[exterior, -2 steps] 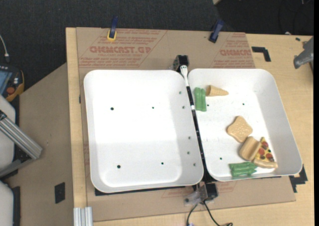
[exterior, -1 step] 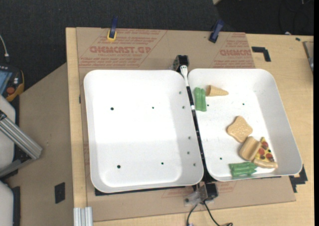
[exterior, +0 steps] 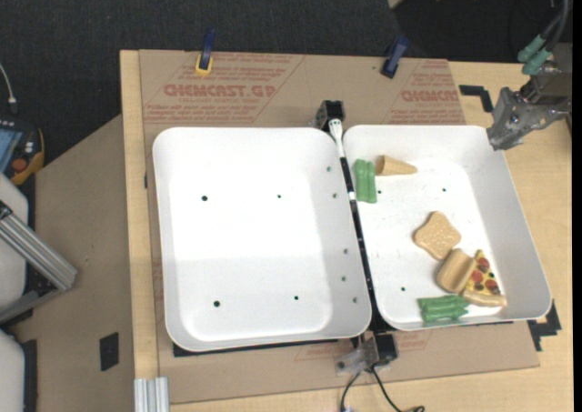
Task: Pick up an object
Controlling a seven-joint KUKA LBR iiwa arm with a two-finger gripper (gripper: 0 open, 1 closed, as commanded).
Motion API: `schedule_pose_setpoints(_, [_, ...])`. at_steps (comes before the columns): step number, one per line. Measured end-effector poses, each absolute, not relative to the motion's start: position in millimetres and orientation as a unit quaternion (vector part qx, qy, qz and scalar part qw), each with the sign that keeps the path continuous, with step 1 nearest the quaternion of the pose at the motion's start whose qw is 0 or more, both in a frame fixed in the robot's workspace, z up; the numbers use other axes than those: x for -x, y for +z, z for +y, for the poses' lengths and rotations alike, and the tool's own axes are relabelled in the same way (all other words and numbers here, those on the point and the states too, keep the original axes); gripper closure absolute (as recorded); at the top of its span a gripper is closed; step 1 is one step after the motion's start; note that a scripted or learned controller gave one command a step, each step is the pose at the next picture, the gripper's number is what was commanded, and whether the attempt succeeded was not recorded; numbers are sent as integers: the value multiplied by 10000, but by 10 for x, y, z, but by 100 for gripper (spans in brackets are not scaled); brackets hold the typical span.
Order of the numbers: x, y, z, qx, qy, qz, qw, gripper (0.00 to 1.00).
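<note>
Gripper [exterior: 506, 131] above right bin's [exterior: 509, 210] far right corner, finger state unclear, toy foods inside including bread slice [exterior: 437, 234], pizza slice [exterior: 482, 281], left bin [exterior: 182, 219] beside it

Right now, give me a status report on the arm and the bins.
Gripper above right bin's far right corner, nothing between fingers. Toy foods in right bin, untouched. Nothing in the way.

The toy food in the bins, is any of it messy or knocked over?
Nothing looks spilled or broken. All the toy food sits in the right bin: a green piece and a cone near the divider, and bread, a bun, pizza and another green piece bunched at the front.
</note>
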State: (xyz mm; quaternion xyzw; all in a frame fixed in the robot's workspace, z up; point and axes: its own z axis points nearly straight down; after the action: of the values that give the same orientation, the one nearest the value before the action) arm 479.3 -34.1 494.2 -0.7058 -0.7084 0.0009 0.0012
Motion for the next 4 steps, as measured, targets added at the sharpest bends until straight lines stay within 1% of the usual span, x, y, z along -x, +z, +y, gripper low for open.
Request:
schedule_pose_setpoints(1, [-4795, 4955, -363, 7069, 0, -7073, -1, 0])
schedule_pose_setpoints(2, [-4796, 5377, 413, 7040, -36, -7102, -22, 0])
schedule_pose_setpoints(3, [-4803, 5461, 372, 7067, -26, -7075, -25, 100])
schedule_pose_setpoints(4, [-4792, 5149, 622, 7066, 13, -7076, 9, 100])
